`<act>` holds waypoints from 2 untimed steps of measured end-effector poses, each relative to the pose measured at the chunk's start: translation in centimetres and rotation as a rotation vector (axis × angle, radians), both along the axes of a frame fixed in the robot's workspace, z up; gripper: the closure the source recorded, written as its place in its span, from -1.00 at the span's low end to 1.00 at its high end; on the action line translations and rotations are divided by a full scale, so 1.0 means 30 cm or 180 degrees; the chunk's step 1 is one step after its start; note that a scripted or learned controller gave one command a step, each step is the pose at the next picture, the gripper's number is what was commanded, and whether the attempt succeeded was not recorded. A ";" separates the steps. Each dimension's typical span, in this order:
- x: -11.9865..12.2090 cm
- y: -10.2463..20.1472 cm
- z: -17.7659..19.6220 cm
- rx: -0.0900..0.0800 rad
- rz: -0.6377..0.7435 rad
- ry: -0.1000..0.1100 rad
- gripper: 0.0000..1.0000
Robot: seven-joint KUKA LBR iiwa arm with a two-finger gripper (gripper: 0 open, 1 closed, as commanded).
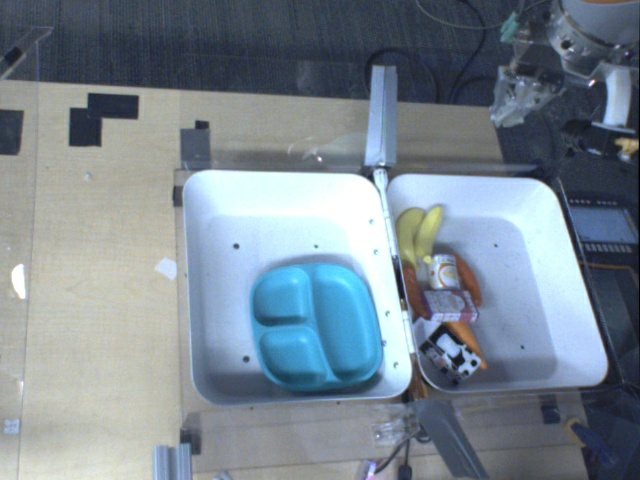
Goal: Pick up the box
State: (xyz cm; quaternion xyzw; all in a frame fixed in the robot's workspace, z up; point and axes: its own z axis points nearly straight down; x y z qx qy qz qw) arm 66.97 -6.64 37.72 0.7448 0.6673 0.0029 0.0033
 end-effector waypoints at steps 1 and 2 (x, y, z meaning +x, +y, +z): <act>-0.060 0.169 0.146 0.0006 -0.0469 0.0006 1.00; -0.002 0.394 0.199 0.0004 0.0169 0.0003 1.00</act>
